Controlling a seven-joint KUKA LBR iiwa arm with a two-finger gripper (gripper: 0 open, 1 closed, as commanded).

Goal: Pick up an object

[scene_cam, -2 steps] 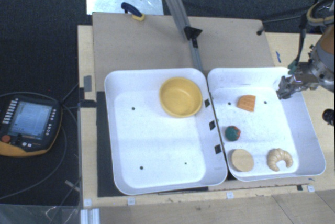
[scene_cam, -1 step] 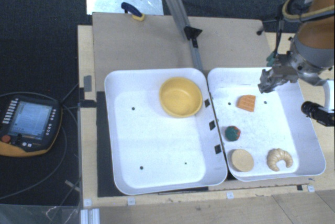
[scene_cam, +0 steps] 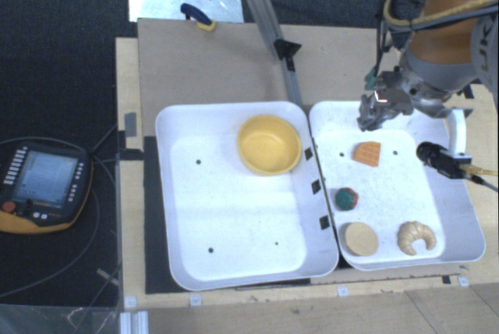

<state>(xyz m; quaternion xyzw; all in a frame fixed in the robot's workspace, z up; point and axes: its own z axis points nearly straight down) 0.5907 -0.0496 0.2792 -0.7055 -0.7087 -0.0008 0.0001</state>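
Four small things lie in the right bin: orange wedge, knobbly teal ball, flat tan disc, curved croissant. Just above the wedge hangs the claw; its grip I cannot tell. The left bin holds a smooth yellow bowl.

From where I stand, the arm runs off the top and right edges, so its base is cut away. The gripper is a dark blur over the right bin; I cannot make out how its fingers stand. It covers part of that bin's far rim. The metal pole leaves by the top edge, its upper end lost. The small green thing is too small to name. The screen of the pendant is unreadable.
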